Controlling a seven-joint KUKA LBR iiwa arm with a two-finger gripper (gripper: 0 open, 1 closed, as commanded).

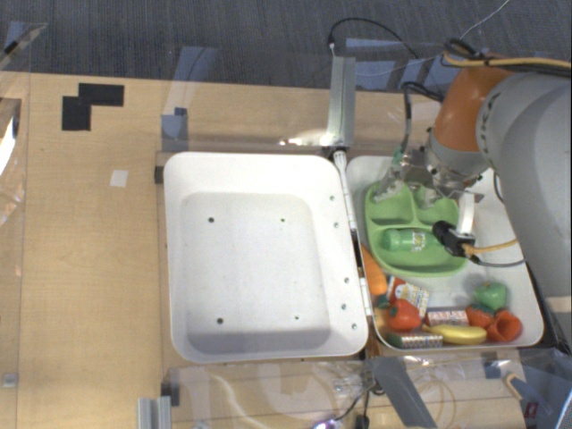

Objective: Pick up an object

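The arm (527,141) reaches in from the right. The gripper (427,186) sits low over the far end of the green divided tray (393,213) in the right bin (536,315). Cannot tell the gripper's state, since the wrist body blocks the tips, so no grasp is confirmed.

No single target is obvious. Candidates, all in the right bin:
- green bottle-like item (404,238) lying in the tray's near compartment
- orange carrot-shaped piece (376,280) against the bin's left wall
- red tomato-like toy (405,316), with a printed packet (413,291) just behind it
- yellow banana (459,333) at the near wall
- green pepper-like toy (491,295) and an orange cup-like piece (506,327) in the near right corner

The left bin (259,257) has nothing to pick.

Risks, judging from this pose:
- The gripper is over the tray's rim and dividers, not over a loose item. A close here likely catches tray plastic, and then the whole tray lifts or tilts and dumps the bottle.
- A thin rim means a weak pinch, so slip on lift is probable.
- The black cable (447,232) and yellow lead (492,250) hang into the tray and could snag the rim or push the bottle.
- The near-wall cluster is tightly packed, so a descent there could wedge between items or grab two.
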